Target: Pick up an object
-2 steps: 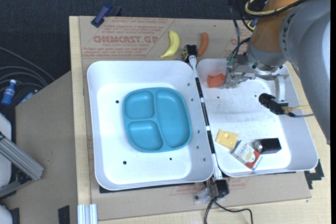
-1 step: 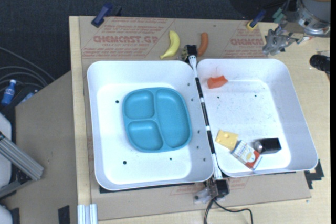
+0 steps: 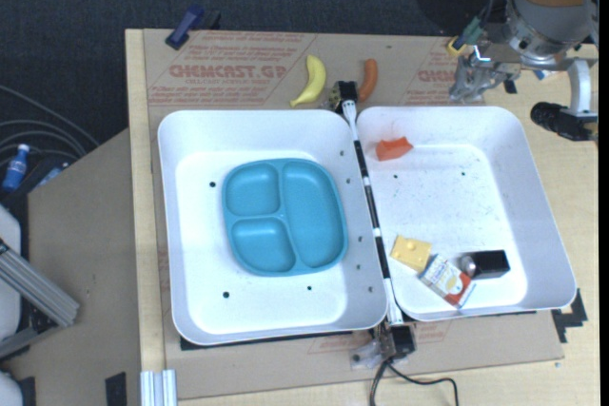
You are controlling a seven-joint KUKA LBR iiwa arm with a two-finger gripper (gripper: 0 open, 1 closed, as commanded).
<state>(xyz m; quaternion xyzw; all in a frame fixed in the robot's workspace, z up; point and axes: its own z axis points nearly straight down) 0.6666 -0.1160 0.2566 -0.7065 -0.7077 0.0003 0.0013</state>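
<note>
On your left, the shallow white left bin [image 3: 190, 285] holds a blue plastic three-compartment plate [image 3: 284, 215]. Behind the bins, on the counter [image 3: 238, 67], lie a yellow toy banana [image 3: 310, 81] and an orange carrot-like piece [image 3: 367, 78]. The white right bin [image 3: 533, 204] holds an orange block [image 3: 393, 147] near its back left, then a yellow cheese wedge [image 3: 411, 251], a small printed packet [image 3: 443, 279] and a black box [image 3: 488, 263] near its front. The gripper [image 3: 473, 76] hangs beyond the back right rim; you cannot tell how its fingers stand.
</note>
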